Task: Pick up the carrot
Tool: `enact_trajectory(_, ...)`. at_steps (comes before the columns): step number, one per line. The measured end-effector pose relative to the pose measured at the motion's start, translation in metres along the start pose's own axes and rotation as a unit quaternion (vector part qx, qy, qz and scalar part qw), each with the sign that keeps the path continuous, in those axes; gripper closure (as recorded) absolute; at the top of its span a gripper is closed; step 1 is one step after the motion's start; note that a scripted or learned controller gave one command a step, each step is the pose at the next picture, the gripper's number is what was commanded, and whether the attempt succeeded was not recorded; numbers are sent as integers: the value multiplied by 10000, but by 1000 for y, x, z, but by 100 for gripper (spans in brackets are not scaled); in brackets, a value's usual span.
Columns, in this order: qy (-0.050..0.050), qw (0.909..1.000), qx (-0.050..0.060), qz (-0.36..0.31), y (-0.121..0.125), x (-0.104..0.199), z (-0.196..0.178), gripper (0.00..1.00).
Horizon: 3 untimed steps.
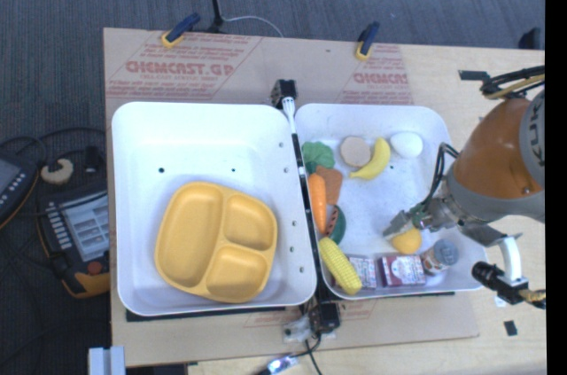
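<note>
Hovering in right bin, gripper sat over a lemon; finger state: can't tell. Approach step; carrot lay well left, needs reposition.

Hidden and cut off, right bin and bench edges

Gripper fingers too small and blurred to read; a yellow item beneath them partly covered. Arm cut by right edge. Green pieces half hidden behind carrot. Carton print unreadable. Electronics cropped at left edge.
</note>
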<state>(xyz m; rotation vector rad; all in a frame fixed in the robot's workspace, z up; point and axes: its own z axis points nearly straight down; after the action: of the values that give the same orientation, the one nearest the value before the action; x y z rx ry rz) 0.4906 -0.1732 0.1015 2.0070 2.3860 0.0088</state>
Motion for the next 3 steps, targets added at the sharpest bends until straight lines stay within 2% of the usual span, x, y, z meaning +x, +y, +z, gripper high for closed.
enact_trajectory(1,19,9997,-41,257,0,-20,9,100)
enact_trajectory(2,-20,9799,-19,-1993,7,38,8,100)
enact_trajectory(3,76,9930,59,-1181,16,107,-86,100)
